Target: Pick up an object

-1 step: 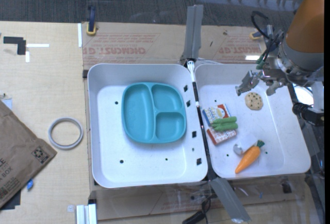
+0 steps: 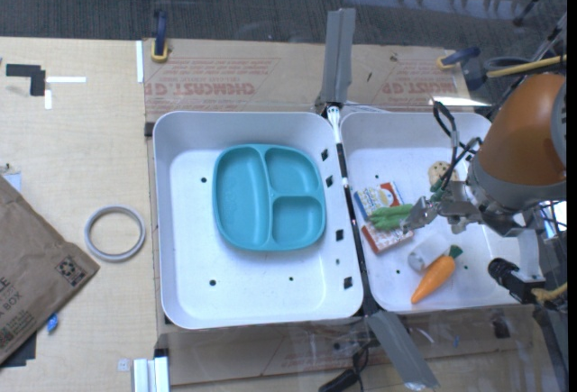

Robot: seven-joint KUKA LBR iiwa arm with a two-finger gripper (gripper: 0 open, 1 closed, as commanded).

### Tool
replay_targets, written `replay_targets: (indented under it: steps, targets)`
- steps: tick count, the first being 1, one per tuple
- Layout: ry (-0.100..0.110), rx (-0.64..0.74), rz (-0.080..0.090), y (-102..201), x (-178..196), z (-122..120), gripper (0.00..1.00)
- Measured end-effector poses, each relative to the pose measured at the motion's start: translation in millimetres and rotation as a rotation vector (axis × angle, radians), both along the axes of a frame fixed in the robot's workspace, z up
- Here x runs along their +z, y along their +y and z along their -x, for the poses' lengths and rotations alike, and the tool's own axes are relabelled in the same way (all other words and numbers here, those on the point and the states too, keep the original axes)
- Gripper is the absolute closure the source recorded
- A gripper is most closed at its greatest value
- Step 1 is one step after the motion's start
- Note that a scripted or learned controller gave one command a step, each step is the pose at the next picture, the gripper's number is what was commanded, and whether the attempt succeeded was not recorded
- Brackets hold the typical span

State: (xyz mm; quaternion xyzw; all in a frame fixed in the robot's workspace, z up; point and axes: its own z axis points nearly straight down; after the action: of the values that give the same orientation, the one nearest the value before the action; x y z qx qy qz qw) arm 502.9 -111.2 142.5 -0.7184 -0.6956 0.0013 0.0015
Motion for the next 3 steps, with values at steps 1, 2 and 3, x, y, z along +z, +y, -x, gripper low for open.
replay_targets:
  steps: [1, 2, 3]
  targets:
    - [-0.017, 0.083, 0.003, -22.3, -45.3, -68.5, 0.00]
    - [-0.004, -0.022, 0.002, 10.1, 40.3, -100.5, 0.00]
    - [-0.010, -0.167, 0.001, -0.6, -46.4, -84.0, 0.00]
